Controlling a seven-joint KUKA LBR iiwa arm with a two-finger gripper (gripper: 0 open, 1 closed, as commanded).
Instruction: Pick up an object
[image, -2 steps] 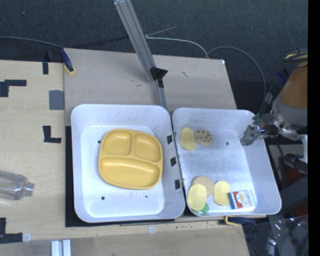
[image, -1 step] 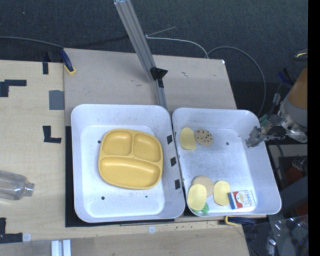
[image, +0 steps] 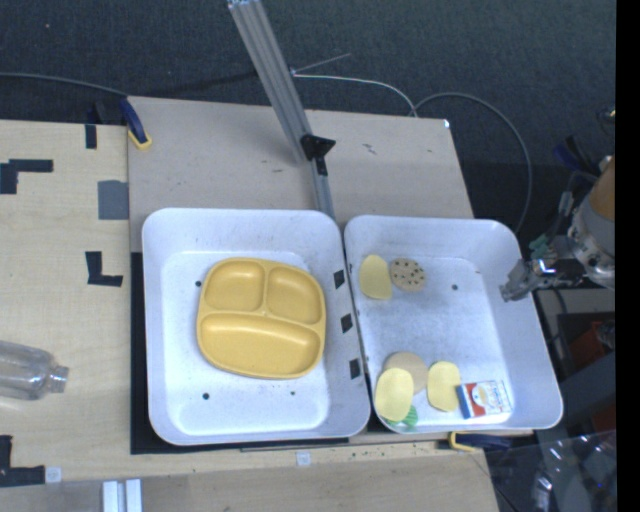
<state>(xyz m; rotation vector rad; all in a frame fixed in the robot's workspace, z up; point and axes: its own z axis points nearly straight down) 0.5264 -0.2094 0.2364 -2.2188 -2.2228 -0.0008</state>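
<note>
Scanning from the near edge of the bench: clustered in the near right corner of the right bin (image: 520, 250), a small carton (image: 485, 399) with red and blue print, a yellow piece (image: 443, 385) just beside it, another yellow piece (image: 394, 392) with something green under its near end, and a tan disc (image: 407, 364) touching behind. Further back in the same bin, toward its far left corner, a yellow piece (image: 375, 277) standing lengthwise near to far, with a speckled brown cookie (image: 406, 272) just beside it. Filling the middle of the left bin (image: 160, 300), a yellow divided plate (image: 262, 316). Lying off at the left edge of the bench, a clear bottle (image: 30, 370). Beyond the bins, bare board, cables and a slanted metal rail.

Hanging at the right rim of the right bin, about midway along that side, the pincer (image: 522, 278) on the grey arm; too small and dark to tell whether spread or closed, and nothing seen between its tips. No object lifted yet.

Deciding relation: everything pickable lies to the left of the pincer, inside the bin. Nearest candidates probably the carton and yellow pieces, leftward and toward the near edge; cookie and its neighbour leftward and roughly level. Likely call for a reach inward over the rim, then a descent.
</note>
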